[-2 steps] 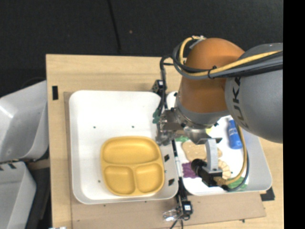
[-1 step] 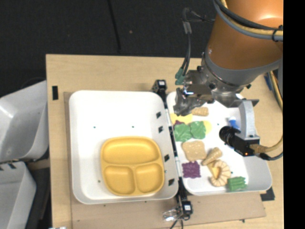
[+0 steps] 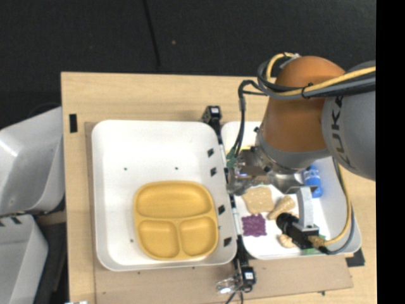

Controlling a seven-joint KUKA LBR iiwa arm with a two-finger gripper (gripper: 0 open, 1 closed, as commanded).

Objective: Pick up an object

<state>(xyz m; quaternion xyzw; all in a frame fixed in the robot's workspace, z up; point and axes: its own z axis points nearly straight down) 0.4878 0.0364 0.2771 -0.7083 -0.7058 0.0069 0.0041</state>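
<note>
Currently: approach step judged in hand; nothing seen lifted.

- Yellow divided plate (image 3: 175, 220) noted in left bin (image 3: 120, 151), well left of gripper (image 3: 248, 177).
- Gripper positioned over left edge of right bin (image 3: 272, 251); open/closed state cannot be told, hidden under wrist.
- Tan flat piece (image 3: 258, 200) logged just below gripper in view, purple piece (image 3: 254, 224) beyond it.
- Beige lump (image 3: 283, 206) and blue object (image 3: 312, 181) noted to gripper's right.
- Next move judged: tan flat piece to be centred under gripper, then descent; nearby bin wall to be cleared.
</note>
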